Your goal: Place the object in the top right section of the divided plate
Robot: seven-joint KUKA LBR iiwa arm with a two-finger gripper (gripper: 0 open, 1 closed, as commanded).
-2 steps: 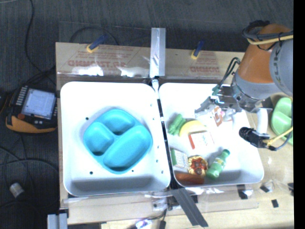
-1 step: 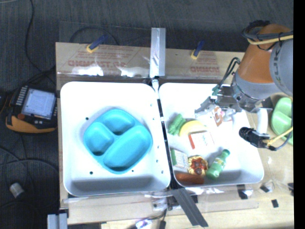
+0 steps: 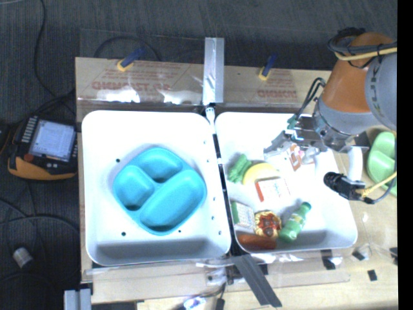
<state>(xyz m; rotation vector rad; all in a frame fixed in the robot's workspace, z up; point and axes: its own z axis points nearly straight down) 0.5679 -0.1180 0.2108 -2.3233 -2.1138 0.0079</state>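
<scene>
A blue divided plate [image 3: 160,187] lies in the left bin [image 3: 97,173], with two small sections on its upper side and one large section below. In the right bin [image 3: 335,218] a pile of objects lies near the middle: a yellow rounded item [image 3: 258,172], a green item [image 3: 238,167], a white card with red print [image 3: 272,188] and a green bottle [image 3: 295,221]. My gripper [image 3: 293,146] hangs over the upper right part of that bin, just right of and above the pile. A small red-and-white piece [image 3: 296,155] sits right at its tip.
A red-and-yellow packet [image 3: 266,223] and a brown item [image 3: 255,241] lie along the right bin's front wall. A metal divider bar [image 3: 213,70] stands between the bins at the back. A light green object [image 3: 382,155] sits outside the right bin, beyond the arm.
</scene>
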